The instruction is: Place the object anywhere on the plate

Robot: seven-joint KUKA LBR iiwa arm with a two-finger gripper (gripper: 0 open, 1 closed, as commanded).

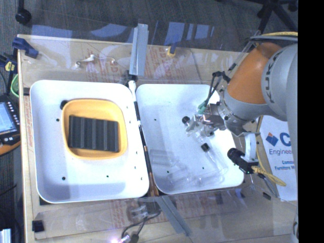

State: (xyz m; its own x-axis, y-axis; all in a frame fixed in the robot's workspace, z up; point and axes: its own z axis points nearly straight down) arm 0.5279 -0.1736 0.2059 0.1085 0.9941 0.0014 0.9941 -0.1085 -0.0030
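surface: wooden bench (76, 221); 2 white bins (45, 176); yellow plate (93, 108) in left bin
room: carpet, chair wheels along top
gripper (198, 124): centre-right of frame, over right bin (162, 135); grip state unclear, cannot tell

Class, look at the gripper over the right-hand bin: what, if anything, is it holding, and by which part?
It cannot be told. The gripper hangs over the right bin, and nothing is clearly visible in its grasp. The yellow plate sits in the left bin.
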